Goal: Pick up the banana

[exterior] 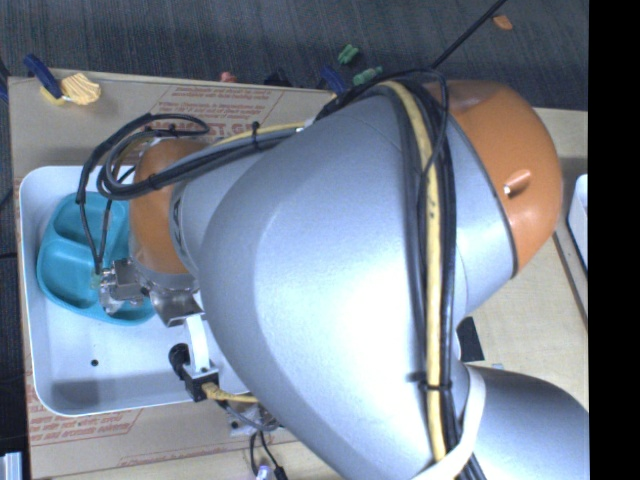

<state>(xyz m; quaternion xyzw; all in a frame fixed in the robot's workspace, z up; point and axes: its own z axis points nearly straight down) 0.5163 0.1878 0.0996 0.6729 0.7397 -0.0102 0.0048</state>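
My grey arm point(350, 268) reaches in from the right and covers most of both bins. Its orange band point(150, 218) sits above the wrist, over the left white bin point(60, 393). Below the band, the metal end of my gripper point(122, 293) hangs low over the right edge of a blue moulded dish point(75, 258). The dish lies in the left half of that bin. The arm hides the bin's right half and whatever lies under it.
Black cables point(110, 168) loop over the wrist above the dish. A small yellow and blue object point(72, 88) lies on the brown bench at the top left. A strip of the right bin point(578, 218) shows at the right edge.
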